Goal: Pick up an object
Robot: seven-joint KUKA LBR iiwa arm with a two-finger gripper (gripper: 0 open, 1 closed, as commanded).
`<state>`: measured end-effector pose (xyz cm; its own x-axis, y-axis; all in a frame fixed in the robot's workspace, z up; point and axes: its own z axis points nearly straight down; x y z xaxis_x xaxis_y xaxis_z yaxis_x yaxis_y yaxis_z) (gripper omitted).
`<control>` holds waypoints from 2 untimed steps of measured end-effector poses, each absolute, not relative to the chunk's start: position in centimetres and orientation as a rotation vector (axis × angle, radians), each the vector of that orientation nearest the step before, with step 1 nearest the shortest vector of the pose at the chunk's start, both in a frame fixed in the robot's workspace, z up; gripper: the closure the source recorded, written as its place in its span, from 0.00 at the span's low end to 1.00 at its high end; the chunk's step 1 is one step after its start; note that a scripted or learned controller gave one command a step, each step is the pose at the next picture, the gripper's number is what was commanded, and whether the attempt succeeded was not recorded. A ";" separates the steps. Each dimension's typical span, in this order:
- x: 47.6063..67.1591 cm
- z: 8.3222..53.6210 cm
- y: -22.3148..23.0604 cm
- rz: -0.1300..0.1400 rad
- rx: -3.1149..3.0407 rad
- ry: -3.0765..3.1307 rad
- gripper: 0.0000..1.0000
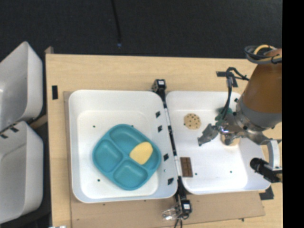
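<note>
**Nothing lifted yet: pincer low in the right bin, cookie lying free**

Camera view: On the counter (pixel 57 137) two white bins sit side by side. The left bin (pixel 83 184) carries a blue divided plate (pixel 116 167), and a yellow piece (pixel 141 152) rests on that plate toward its 2 o'clock side. In the right bin (pixel 213 179), a round cookie (pixel 192 121) lies flat on the floor at about the bin's 10 o'clock, and a small brown block (pixel 185 166) lies at about 8 o'clock, just beside the divider between the bins.

The arm comes in from 3 o'clock, its orange band above the wrist. The pincer (pixel 209 135) hangs over the middle of the right bin, at roughly 4 o'clock from the cookie and near it, though apart. Whether the pincer is spread or pressed together, I cannot tell; its tip is a dark, blurred shape, and nothing is seen caught in it.

As a judgement, the task is at the approach stage: every object rests where it lies, so the grasp and the lift are left to do. The cookie looks the likeliest target, being nearest.
</note>
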<state>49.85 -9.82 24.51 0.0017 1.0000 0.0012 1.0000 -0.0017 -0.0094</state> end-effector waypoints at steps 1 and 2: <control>50.1 25.0 -9.8 -0.002 -2.222 -2.223 0.00; 50.7 18.9 -9.7 0.005 -2.221 -2.219 0.00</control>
